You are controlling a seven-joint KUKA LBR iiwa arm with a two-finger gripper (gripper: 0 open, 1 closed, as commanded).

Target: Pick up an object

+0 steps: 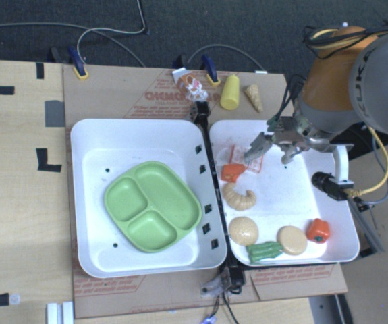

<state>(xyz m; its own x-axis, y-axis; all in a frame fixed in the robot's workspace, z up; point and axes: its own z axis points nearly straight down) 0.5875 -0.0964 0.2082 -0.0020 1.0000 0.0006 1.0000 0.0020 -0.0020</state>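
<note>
My gripper hangs over the upper part of the right bin, its two fingers spread open with nothing between them. The left finger's tip is just right of and above an orange-red toy piece near the bin's left wall. Below that piece lies a tan croissant-shaped item. Along the front of the bin sit a round beige bun, a green pepper-like piece, a tan round item and a small red tomato-like item.
A green divided plate fills the middle of the left bin. Behind the bins on the cardboard lie a yellow bottle-like toy, a beige cone and a small wrapper. A black fitting sits at the right bin's edge.
</note>
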